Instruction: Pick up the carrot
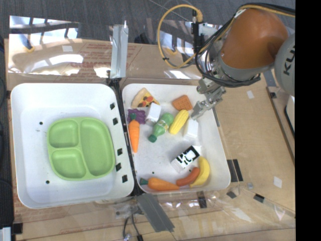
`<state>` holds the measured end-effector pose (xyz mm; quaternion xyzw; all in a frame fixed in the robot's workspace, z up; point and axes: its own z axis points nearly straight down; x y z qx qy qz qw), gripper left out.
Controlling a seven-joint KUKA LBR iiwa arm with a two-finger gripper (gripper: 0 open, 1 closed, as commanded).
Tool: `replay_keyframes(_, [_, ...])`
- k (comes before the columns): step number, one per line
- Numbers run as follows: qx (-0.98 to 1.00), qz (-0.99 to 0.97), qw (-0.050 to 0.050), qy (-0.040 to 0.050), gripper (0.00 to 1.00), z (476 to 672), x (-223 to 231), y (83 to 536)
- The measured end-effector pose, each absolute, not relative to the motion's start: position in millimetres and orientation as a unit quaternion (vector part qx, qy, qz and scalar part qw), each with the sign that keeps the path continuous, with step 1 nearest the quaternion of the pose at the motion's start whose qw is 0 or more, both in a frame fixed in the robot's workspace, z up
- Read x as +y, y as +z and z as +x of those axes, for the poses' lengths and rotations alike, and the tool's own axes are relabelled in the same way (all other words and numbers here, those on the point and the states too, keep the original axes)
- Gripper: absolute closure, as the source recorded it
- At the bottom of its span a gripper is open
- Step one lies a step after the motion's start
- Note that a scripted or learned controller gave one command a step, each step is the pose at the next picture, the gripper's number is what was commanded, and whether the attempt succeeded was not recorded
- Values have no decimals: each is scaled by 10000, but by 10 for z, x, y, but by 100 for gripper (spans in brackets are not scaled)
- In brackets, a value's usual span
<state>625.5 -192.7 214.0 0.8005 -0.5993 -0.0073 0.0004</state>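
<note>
The pincer (203,107) is hovering at the right bin's (220,154) upper right rim, whether apart or together I cannot tell. The slim orange plastic carrot (134,135) is lying well left of it; approach along its length, avoiding the purple toy (136,116).

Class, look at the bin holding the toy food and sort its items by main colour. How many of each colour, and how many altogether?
Orange: 4 (carrot, second carrot, cracker, pizza slice)
Yellow: 2 (corn, banana)
Green: 1 (bottle)
Purple: 1 (purple piece)
Red: 1 (sausage)
White: 3 (block, block, black-printed box)
Total: 12
</note>
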Motion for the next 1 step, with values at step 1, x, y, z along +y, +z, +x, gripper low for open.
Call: replay_keyframes(1, [-6546,7559,8,-43,100,6561,-1919,1480])
